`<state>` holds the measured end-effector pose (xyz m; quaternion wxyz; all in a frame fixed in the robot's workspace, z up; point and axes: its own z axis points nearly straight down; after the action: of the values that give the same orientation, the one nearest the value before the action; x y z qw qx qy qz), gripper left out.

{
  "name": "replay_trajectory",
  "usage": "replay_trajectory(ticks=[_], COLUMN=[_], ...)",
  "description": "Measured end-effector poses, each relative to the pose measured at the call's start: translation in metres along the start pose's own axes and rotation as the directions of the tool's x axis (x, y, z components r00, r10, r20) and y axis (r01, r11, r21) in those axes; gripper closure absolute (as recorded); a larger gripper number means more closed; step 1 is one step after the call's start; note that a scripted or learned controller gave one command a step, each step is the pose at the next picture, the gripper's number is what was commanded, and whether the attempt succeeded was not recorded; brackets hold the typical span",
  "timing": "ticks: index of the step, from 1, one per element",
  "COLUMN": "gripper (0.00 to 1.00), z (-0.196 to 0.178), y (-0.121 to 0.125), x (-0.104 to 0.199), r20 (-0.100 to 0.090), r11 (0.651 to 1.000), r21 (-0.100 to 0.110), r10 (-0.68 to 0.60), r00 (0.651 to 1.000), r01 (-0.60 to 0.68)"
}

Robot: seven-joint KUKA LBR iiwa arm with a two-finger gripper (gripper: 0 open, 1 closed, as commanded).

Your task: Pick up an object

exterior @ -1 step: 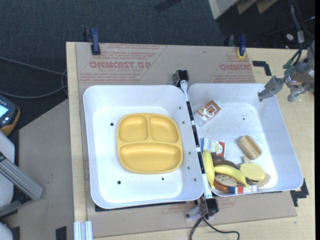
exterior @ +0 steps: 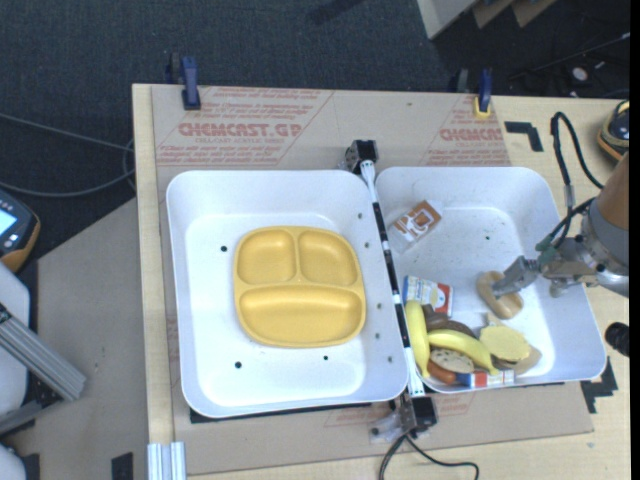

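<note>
Near edge of right bin (exterior: 560,373): banana (exterior: 432,340), round lemon-coloured piece (exterior: 503,344) and other small items packed in front corner, little room there. Small carton (exterior: 427,293) stands just behind banana, near the divider. Gripper (exterior: 505,286) comes from right, low over a tan object (exterior: 497,296); cannot tell if jaws are open or closed. Further back a small packet (exterior: 414,220) lies alone, free floor around. Left bin (exterior: 190,298) holds yellow divided plate (exterior: 299,286) in centre, wide margins on all sides.

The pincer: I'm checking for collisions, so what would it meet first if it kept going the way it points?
Probably the tan piece right at the pincer tip in the right bin; height is unclear.
</note>
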<state>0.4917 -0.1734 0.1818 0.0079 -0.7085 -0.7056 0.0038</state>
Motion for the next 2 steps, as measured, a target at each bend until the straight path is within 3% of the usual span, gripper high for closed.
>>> replay_trajectory(ticks=[1, 2], gripper=[0.00, 0.00], z=[0.091, 0.092], y=[0.043, 0.070], x=[0.025, -0.023], r20=[0.005, 0.011], r11=[1.000, 1.000], r21=[-0.016, -0.028], r10=[-0.007, -0.003], r00=[1.000, 1.000], r01=[0.007, 0.003])
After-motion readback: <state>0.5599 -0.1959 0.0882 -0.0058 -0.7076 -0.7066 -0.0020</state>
